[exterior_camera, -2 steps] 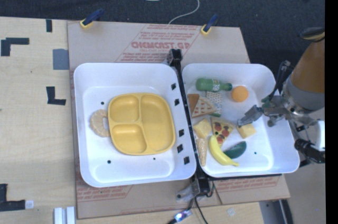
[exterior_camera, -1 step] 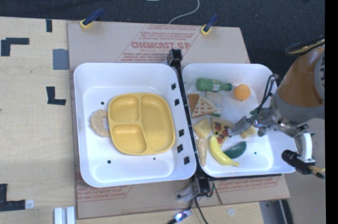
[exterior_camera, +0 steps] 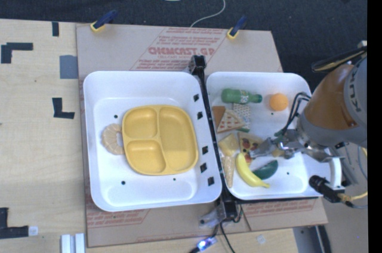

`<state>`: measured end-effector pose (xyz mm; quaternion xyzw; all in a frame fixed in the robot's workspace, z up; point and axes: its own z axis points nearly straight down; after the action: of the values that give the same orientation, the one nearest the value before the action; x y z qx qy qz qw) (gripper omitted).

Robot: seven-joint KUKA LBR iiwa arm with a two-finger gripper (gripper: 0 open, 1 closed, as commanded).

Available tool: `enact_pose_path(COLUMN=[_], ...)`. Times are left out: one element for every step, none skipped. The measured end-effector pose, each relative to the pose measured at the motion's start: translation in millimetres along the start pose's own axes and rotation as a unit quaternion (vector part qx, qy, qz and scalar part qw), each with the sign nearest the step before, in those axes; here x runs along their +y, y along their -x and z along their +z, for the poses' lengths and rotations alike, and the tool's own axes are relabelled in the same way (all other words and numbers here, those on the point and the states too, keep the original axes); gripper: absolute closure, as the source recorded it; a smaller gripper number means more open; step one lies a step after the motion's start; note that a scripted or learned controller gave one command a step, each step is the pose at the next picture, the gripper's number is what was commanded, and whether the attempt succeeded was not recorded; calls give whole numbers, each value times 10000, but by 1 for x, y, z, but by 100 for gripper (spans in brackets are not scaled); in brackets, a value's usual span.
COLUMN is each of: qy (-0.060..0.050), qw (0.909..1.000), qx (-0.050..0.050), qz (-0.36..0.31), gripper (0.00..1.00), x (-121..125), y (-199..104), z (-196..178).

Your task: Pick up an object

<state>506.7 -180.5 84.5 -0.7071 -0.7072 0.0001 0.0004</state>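
Note:
The right bin (exterior_camera: 296,187) holds several toy foods: a green bottle (exterior_camera: 240,96) and an orange ball (exterior_camera: 278,102) at the back, and a pizza slice (exterior_camera: 230,122) and a yellow cheese wedge (exterior_camera: 228,143) nearer the divider. A banana (exterior_camera: 249,172) and a dark green piece (exterior_camera: 267,169) lie at the front. My gripper (exterior_camera: 261,151) reaches in low from the right. Its tip is over the middle of the bin, just above the banana and the green piece and beside a small red and yellow item (exterior_camera: 248,142). Nothing visibly hangs from it.
The left bin (exterior_camera: 95,82) carries a yellow divided plate (exterior_camera: 160,139) with a round tan waffle (exterior_camera: 111,138) at its left edge. A black divider strip (exterior_camera: 206,126) separates the bins. The arm's grey body (exterior_camera: 334,108) overhangs the right bin's right wall.

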Motion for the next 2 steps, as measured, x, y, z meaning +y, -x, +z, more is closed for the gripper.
enact_pose_path(qy=[9,9], qw=[10000,10000], qx=[-6,-2], qz=[-8,-4], gripper=[100,100], x=[0,-3], y=[0,-4], z=[-12,-54])
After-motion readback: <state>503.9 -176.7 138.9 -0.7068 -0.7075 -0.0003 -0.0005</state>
